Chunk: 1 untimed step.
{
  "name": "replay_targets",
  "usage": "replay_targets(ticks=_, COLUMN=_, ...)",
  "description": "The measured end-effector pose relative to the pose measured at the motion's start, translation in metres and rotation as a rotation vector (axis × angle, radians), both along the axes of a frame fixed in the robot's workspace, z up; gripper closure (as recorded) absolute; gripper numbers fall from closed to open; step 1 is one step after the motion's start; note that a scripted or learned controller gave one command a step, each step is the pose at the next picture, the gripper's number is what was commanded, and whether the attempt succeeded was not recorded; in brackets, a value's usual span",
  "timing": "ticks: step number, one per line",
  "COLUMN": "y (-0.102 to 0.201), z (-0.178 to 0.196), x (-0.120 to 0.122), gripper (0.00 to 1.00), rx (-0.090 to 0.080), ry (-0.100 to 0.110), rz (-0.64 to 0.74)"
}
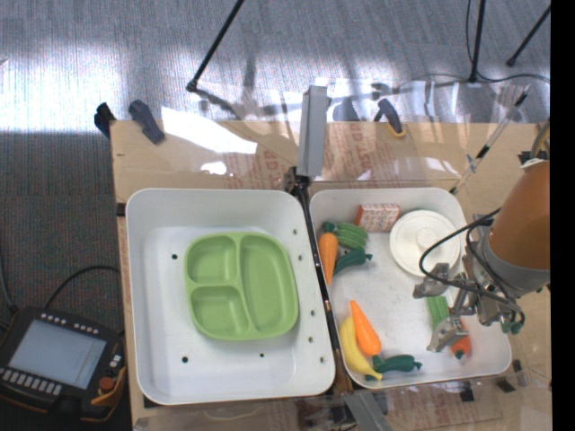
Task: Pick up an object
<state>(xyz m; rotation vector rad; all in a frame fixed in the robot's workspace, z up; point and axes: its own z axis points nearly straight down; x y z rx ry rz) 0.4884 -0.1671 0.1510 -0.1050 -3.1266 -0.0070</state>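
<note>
You see the gripper (452,330) low in the right bin (395,285), near its right wall. Its jaws are spread and pinch nothing. A green piece (437,310) lies just behind them, and a small orange carrot (462,347) lies just beside them.

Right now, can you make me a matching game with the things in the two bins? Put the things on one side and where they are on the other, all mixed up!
Things:
1. green divided plate
2. white round lid
3. banana
4. small red box

Places:
A. right bin, near front edge, beside an orange carrot
B. right bin, back edge, left of the white round lid
C. left bin, in the middle
D. right bin, back right part

Pairs: 1-C, 2-D, 3-A, 4-B
</note>
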Motion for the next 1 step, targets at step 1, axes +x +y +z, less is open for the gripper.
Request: replay_targets(ticks=1, y=-0.0335, z=-0.067, x=0.0222, gripper=0.0, rx=-0.001, ry=-0.007, rz=0.027)
